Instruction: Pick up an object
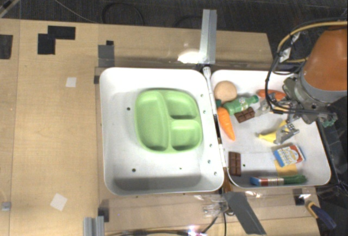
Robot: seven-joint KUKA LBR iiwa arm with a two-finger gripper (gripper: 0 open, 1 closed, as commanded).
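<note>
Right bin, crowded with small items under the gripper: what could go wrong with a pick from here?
1. The gripper hangs by the small yellow banana-shaped toy, with the blue and orange snack packet close by; it may nudge or catch the wrong item.
2. Flat items like the brown chocolate bar lie low on the right white bin, so a grasp could slip.

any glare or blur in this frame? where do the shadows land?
Camera view: a blown-out glare spot on the bench just above the left bin; soft shadow along that bin's near inner wall, below the green tray; the gripper area over the right bin looks slightly soft, small items hard to resolve; lighting is otherwise even.
</note>
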